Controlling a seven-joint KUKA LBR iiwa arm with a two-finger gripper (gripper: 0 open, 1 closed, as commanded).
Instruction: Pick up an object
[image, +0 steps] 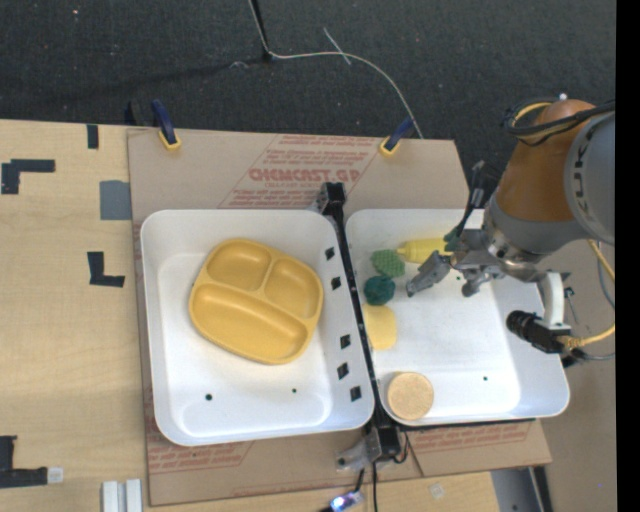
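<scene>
Claw (448, 276) low over the right bin (500, 395) — its fingers spread and grasping nothing.

The grey arm (545, 195) reaches in from the right, the claw just right of a cluster by the divider: a light green piece (388, 262), a darker green ball (379, 290), a yellow piece (422, 248) behind them, and a pale yellow block (380, 327) below. A round tan disc (410, 395) sits near the bin's front edge. The left bin (175, 400) holds a yellow divided plate (256, 300) — both bins rest on the counter (60, 330).
</scene>
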